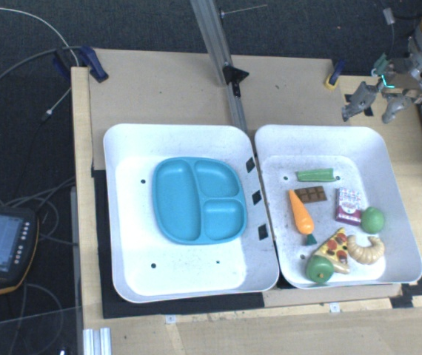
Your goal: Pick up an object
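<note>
Green apple beside pizza slice, unlabeled.

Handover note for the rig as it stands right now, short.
Hand: above the bench past the far edge of the right bin, fingers apart, nothing between them.
Right bin holds all the toy food: green pod at the far end, chocolate bar, carrot, pink carton, lime, croissant, pizza slice, green apple at the near edge.
Left bin: blue divided plate.
Done: nothing picked.
Left: bring the hand down into the right bin, grasp one item, lift it.
</note>
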`<state>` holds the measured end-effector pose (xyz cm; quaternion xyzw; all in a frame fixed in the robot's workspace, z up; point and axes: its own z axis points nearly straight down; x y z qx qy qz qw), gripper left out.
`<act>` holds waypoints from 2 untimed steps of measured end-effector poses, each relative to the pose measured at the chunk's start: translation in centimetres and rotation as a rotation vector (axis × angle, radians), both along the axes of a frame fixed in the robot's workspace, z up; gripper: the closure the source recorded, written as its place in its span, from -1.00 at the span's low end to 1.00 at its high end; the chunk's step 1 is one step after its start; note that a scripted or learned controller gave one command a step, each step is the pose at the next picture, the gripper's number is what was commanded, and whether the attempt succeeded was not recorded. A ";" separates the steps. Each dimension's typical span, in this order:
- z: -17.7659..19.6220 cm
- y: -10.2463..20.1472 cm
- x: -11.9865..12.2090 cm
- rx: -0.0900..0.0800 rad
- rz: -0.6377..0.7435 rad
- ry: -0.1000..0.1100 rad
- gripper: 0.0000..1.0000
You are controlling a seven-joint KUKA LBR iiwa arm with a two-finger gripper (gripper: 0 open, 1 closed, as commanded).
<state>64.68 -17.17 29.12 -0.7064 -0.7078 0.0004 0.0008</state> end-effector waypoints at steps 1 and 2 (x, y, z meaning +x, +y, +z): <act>0.0 0.0 0.0 0.000 0.000 0.000 -1.00; -5.7 0.0 -1.0 0.001 -0.002 0.005 -1.00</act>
